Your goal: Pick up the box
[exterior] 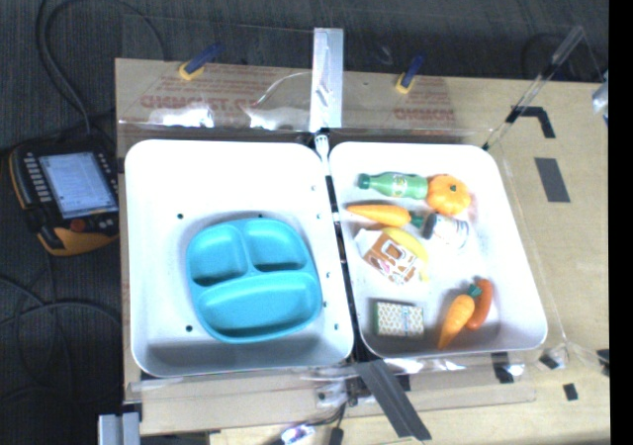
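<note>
In the camera view, two white bins sit side by side. The left bin (148, 235) holds a blue tray (255, 277) with three parts. The right bin (519, 265) holds many small things.

The box (389, 257) looks like the orange and white one in the middle of the right bin. It lies tilted, not flat. A long carrot (377, 215) lies just on its far side, and something yellow (416, 246) touches its right edge. A green bottle (393, 181) and a round orange fruit (449, 195) lie farther back. Near the front lies a small speckled block (399, 317), with two more carrots (465, 311) to its right.

Nobody can tell from here if the gripper's fingers are spread or pressed together.

A lot could go wrong. The box is crowded, so the fingers may bump the long carrot or the yellow thing and push the box away. Since the box leans, the fingers may slide off and close on nothing. The speckled block looks a bit like a box too, so the arm may go for the wrong one. The box also sits close to the wall between the bins, so a finger may hit that wall.
</note>
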